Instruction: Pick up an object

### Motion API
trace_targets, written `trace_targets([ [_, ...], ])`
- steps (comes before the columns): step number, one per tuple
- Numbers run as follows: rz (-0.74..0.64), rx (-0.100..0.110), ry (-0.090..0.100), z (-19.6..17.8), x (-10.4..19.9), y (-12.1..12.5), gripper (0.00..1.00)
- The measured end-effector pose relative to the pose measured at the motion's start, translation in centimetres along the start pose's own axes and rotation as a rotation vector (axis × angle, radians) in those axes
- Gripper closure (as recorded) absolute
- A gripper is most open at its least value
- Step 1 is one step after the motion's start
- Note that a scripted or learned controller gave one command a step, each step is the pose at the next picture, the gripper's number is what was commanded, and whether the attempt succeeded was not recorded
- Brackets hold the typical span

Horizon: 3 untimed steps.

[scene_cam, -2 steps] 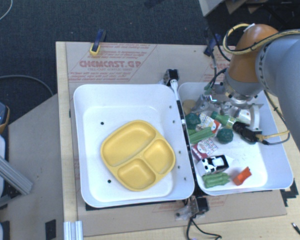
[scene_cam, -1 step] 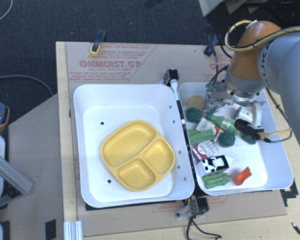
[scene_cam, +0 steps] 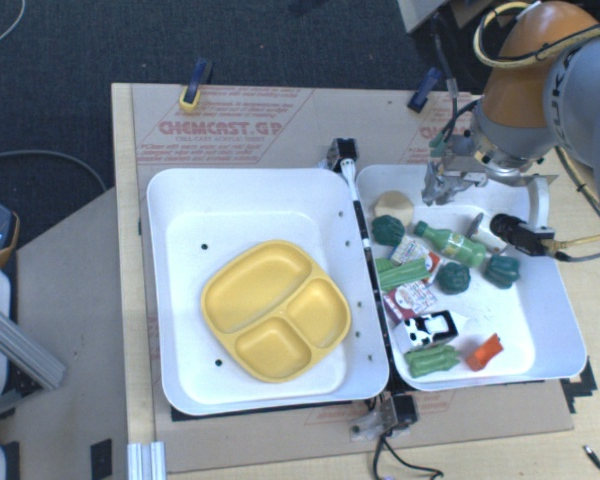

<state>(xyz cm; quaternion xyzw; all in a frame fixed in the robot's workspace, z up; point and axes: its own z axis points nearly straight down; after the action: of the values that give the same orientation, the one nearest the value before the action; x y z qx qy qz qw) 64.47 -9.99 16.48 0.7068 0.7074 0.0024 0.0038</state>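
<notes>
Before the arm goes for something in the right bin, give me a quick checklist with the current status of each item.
1. Gripper positioned over right bin: ok.
2. Nothing seen carried yet: ok.
3. Finger opening: cannot tell.
4. Green bottle lies just below the gripper, reachable: ok.
5. Objects crowd together around the bottle, clean grasp room: not ok.
6. Yellow divided plate sits alone in left bin, out of the way: ok.
</notes>
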Motion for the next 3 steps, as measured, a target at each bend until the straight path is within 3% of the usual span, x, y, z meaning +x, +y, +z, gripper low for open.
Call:
trace_targets([
  [1, 0.0, 0.001, 0.0, -5.4, 0.0, 0.2, 1.0],
  [3, -0.005, 0.012, 0.005, -5.4, 9.8, -3.9, 1.0],
])
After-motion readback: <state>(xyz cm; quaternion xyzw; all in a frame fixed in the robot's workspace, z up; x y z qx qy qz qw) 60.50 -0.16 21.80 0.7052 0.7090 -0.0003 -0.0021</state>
